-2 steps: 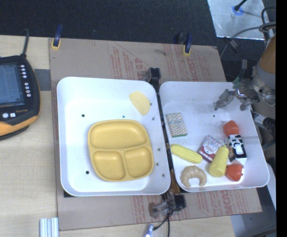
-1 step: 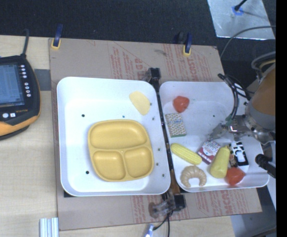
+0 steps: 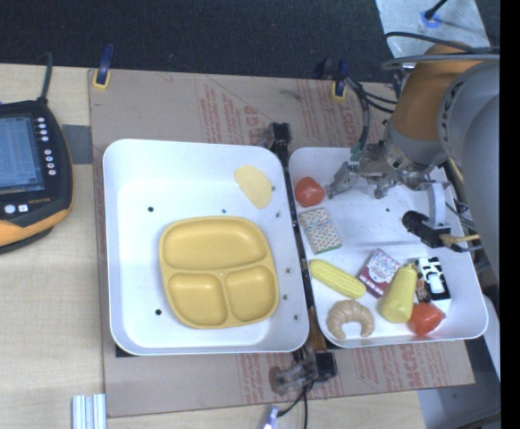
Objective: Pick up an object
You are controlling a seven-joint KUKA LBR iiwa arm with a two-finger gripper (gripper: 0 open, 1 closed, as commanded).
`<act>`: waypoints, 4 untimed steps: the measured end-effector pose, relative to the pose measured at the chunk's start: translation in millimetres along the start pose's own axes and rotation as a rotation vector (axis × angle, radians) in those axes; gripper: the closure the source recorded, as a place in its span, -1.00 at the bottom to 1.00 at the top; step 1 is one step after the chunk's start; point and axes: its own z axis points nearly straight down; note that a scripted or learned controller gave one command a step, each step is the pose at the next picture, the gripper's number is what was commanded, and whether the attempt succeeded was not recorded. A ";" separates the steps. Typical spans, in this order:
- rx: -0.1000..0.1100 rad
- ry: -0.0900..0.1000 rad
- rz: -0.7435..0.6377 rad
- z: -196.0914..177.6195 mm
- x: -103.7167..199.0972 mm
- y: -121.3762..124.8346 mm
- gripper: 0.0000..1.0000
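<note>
A small round red tomato [image 3: 309, 191] lies in the far left corner of the right bin [image 3: 474, 329], apart from the other items there. The gripper [image 3: 364, 179] hangs just beside it over the bin's far part, with nothing visibly held; whether it is open or closed cannot be told. Nearer in that bin lie a patterned packet [image 3: 320, 230], a corn cob [image 3: 336, 278], a croissant [image 3: 350, 318] and a yellow bottle [image 3: 399, 294]. The left bin [image 3: 126, 239] holds a yellow divided tray [image 3: 218, 270] and a pale chip [image 3: 254, 186]. Both bins sit on brown cardboard [image 3: 197, 105] over a light wooden bench [image 3: 28, 329].
</note>
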 end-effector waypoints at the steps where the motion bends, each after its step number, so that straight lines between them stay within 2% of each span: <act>1: 0.001 -0.001 0.004 0.4 -60.1 -45.5 -1.00; 2: 0.003 0.000 -0.001 1.3 -29.9 -168.6 -1.00; 3: 0.001 -0.001 -0.003 0.8 25.9 -133.1 -1.00; 4: 0.001 0.000 0.002 0.4 41.0 -67.7 -1.00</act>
